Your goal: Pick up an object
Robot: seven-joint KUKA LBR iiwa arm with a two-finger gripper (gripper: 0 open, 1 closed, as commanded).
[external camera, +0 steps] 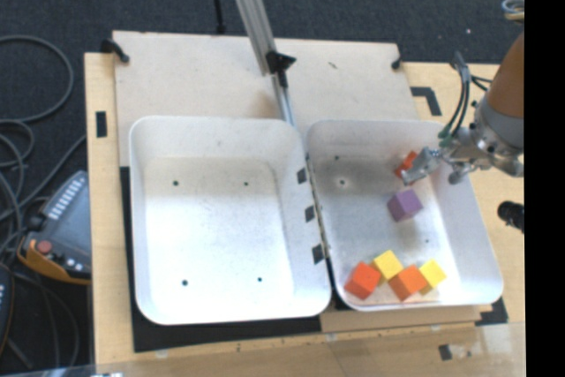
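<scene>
Purple block [405, 205], five orange and yellow blocks: all lying in right bin [472, 234]; end effector [433, 163] above bin, finger state indiscernible; pick not yet achieved

You see the pincer [434, 164] above the right bin [459, 225], just beside a purple cube [405, 205]; four blocks lie near its front wall.

No readable text, label, brand or number anywhere. Rows of pale keys on a handheld pendant [64, 216] beside the bench (markings too small and blurred to read).
</scene>
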